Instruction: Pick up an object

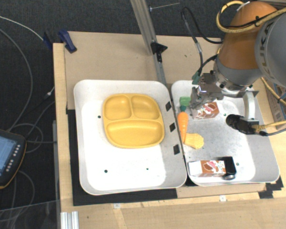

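Note:
My gripper (199,103) hangs low over the far left part of the right bin (262,149). It is right at the left end of a small brown-and-white carton (209,111), which it partly hides. A green piece (184,100) lies just left of the gripper by the bin wall. An orange carrot (182,124) lies below that, along the bin's left wall. Next to the carrot's lower end sits a yellow wedge (194,140). A second brown-and-white carton (210,167) with a black end lies at the bin's near edge.
The left bin (93,175) holds a yellow divided plate (132,119). A metal post (145,18) slants up from between the bins. A black part (238,122) with a cable juts out of the arm over the right bin's middle.

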